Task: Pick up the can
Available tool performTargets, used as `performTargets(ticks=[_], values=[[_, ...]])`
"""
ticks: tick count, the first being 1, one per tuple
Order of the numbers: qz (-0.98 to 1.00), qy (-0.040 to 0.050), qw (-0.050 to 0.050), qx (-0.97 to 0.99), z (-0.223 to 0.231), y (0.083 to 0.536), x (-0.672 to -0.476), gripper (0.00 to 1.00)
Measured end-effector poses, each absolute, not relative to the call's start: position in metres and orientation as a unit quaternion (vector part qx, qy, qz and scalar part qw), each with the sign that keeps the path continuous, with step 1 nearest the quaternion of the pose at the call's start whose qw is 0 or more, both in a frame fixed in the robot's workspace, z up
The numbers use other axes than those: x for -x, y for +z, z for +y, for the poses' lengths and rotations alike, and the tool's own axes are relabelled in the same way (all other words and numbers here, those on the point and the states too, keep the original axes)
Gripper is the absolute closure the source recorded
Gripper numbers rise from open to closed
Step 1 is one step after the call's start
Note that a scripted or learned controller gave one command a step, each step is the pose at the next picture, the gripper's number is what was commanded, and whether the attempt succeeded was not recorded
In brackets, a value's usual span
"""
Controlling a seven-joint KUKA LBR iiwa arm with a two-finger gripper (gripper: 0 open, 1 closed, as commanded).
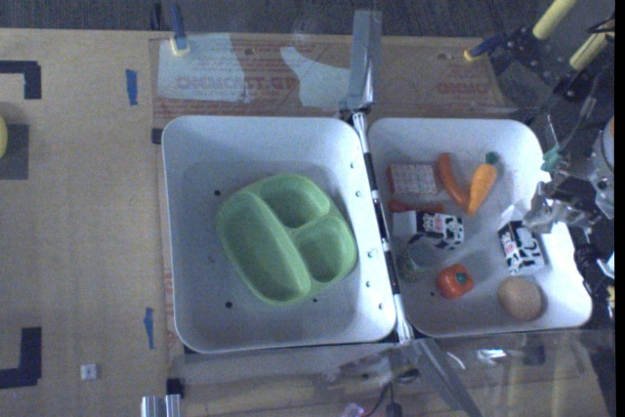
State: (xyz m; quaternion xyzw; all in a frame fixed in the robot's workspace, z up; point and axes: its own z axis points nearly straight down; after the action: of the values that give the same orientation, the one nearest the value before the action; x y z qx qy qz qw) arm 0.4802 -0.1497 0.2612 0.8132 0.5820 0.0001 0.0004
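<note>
On the left, the brown tabletop [78, 239] is showing bits of blue tape [131, 85] and nothing from the job. Next, the left bin [195, 151] is holding a green plate [285, 237] with three parts, and the plate is sitting with no food on it. Behind the bins, a brown board [215, 78] is showing some letters, but they are looking flipped and too blurry to read. Moving right, the right bin [508, 137] is holding the toys. A small red and white box [412, 179] is lying near the top, with a sausage [449, 179] and a carrot [480, 186] beside it. Below them a black and white spotted carton [439, 228] is lying on its side. Just under it a dull grey round thing is resting on the bin floor, and I am guessing this is the can [414, 261]. A red tomato [454, 280] is sitting just beside it. Farther right, a second spotted carton [522, 247] and a brown egg [520, 298] are waiting. The hand [540, 210] is hanging over the bin's right side, well apart from the can. I cannot tell if it is open or closed. So the picking up is not done yet; the hand is needing to reach left first.
</note>
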Motion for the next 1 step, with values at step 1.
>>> performTargets(ticks=[1], values=[[0.661,0.0001,0.001,-0.750,-0.1652,0.3538,-0.4804,1.00]])
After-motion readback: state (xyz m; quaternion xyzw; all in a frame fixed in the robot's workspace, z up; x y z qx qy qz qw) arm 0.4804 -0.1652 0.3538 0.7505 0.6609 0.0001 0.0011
